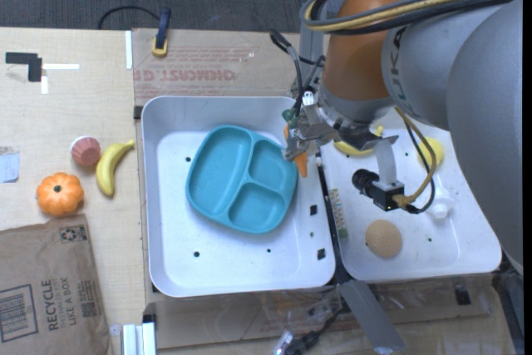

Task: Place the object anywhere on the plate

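Observation:
A blue three-compartment plate [241,179] lies tilted in the left white bin [233,274]. My gripper [298,147] hangs over that bin's right rim, just past the plate's right edge. It is shut on a small, long orange object [301,165], whose ends stick out above and below the fingers. The object is in the air, beside the plate rather than over it. The arm's orange band and grey body hide much of the right bin's back.
The right bin [465,258] holds a brown ball [383,239], a yellow piece [431,152] and a small white item [439,210]. On the bench to the left lie a banana [112,166], a pumpkin [60,194], a pink cupcake [86,151] and a paper bag [41,287].

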{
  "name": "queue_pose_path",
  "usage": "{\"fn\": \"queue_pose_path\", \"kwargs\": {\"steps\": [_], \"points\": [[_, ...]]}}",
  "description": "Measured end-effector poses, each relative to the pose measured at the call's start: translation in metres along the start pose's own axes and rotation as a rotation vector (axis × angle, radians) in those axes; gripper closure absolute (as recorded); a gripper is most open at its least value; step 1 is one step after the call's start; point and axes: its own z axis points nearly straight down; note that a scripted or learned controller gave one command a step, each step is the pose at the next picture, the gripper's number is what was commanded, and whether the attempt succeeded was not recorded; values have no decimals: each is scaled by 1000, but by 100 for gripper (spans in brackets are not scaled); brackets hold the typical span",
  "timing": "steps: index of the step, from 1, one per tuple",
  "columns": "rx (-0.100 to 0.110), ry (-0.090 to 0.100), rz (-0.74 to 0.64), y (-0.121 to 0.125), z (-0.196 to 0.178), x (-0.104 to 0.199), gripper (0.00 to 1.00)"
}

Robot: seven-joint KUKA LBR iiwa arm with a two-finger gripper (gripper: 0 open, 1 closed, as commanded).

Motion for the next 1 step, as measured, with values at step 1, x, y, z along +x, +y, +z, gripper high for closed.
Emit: {"fn": "queue_pose_path", "kwargs": {"steps": [1], "points": [[0,0,1,0,0,0,0]]}}
